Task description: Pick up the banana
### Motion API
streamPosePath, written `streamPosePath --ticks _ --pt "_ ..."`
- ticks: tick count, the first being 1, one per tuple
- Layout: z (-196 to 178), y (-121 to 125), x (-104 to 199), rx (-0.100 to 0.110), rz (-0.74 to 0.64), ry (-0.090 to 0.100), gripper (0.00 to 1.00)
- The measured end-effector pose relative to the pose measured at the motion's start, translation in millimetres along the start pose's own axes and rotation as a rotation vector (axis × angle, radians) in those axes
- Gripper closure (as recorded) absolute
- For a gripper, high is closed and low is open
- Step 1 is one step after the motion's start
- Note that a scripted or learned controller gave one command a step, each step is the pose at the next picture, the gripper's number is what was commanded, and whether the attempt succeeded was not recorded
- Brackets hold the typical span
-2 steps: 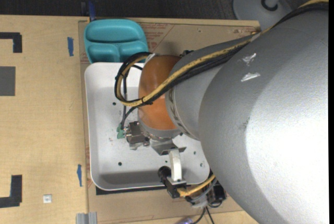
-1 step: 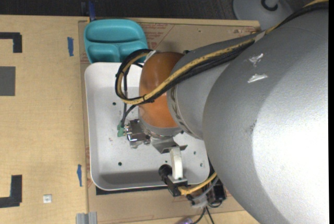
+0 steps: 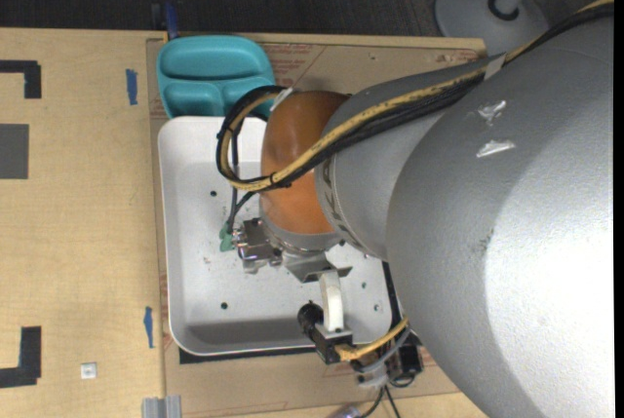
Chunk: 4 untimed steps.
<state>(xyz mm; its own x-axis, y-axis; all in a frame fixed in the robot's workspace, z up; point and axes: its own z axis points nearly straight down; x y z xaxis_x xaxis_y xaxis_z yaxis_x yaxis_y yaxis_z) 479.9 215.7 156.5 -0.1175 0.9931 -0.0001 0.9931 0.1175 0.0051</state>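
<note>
The big arm hangs over the white bin.
I can't spot the banana under it, so the grab could miss and come up with nothing.

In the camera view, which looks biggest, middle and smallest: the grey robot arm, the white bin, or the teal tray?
1. Grey robot arm: it looks biggest, though it is nearest the camera, which swells it.
2. White bin: partly hidden under the arm.
3. Teal tray: it looks smallest, partly hidden too.
</note>
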Motion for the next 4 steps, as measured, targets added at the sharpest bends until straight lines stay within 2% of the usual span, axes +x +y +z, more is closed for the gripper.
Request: streamPosePath --ticks 1,2,3,4 --pt "68.3 -0.2 -1.1 0.003 -0.256 0.004 1.0" --pt "58.7 0.1 -0.6 0.002 -0.255 0.005 1.0" --pt "-16.3 -0.5 0.2 0.005 -0.226 0.001 1.0" --pt "68.4 0.8 2.1 0.001 -0.415 0.004 1.0"
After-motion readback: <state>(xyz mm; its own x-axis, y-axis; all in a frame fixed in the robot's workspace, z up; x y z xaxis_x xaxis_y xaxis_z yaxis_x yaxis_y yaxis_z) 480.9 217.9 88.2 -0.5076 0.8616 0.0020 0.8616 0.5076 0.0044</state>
